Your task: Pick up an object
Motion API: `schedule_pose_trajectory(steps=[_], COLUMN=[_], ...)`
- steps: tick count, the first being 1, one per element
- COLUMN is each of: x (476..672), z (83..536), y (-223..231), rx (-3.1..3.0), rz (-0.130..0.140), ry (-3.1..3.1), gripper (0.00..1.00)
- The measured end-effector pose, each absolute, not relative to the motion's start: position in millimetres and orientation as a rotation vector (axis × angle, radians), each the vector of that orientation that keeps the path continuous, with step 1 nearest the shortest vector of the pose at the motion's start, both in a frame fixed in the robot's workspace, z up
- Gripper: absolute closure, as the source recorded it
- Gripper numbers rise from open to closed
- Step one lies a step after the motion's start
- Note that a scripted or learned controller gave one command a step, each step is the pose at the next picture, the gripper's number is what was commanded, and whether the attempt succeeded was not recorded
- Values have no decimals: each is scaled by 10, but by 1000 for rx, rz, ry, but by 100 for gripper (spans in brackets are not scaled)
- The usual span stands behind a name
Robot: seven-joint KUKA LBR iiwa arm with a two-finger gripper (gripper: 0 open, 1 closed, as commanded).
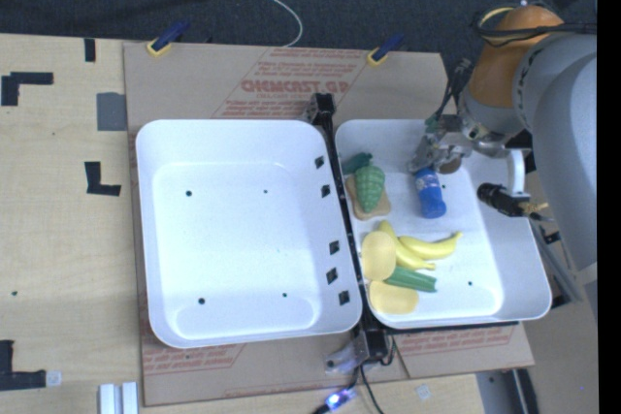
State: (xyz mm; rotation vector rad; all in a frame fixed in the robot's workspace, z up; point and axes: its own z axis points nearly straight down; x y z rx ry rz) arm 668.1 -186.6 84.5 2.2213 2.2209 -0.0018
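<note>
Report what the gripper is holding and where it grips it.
Cannot be told: the gripper sits just above the blue bottle in the right bin.

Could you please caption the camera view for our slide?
Gripper poised above blue bottle in right bin, beside banana.

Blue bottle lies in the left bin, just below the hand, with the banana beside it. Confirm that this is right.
Not quite. The camera view shows the blue bottle in the right bin, not the left bin. The rest holds: it lies just below the hand, with the banana beside it.
</note>
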Motion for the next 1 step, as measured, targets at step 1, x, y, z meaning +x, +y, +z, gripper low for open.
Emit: schedule_pose_trajectory(steps=[1], x=[6681], z=[842], y=[-1624], rx=[2219], rz=[-3], ry=[2225], gripper=[100])
